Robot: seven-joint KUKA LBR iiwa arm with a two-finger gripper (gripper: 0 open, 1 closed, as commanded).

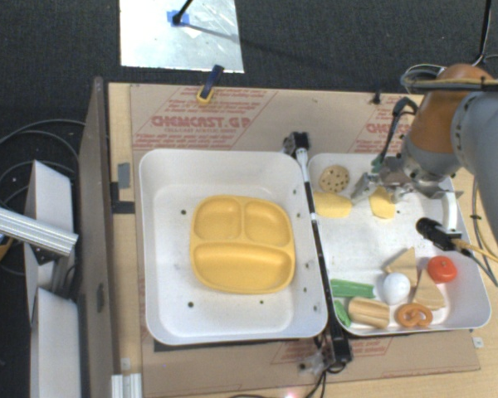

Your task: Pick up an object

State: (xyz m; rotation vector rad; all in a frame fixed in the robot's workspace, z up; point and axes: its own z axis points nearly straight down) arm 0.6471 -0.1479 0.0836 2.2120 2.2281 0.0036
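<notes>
On the cardboard-covered worktop [232,114], the tool [382,185], its grip unclear, hovers over a small yellow cheese-like block [383,206], probably light, rigid, best pinched across its flat sides.

Dark carpet floor [332,23] — shiny sheet [181,21], cardboard-topped bench [257,114], black cables [17,139]

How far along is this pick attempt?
Done: the arm has reached into the right bin. In hand: the gripper sits low beside a yellow cheese-like piece, nothing visibly lifted. Left: grasp and raise an item. The yellow divided tray sits in the left bin.
</notes>
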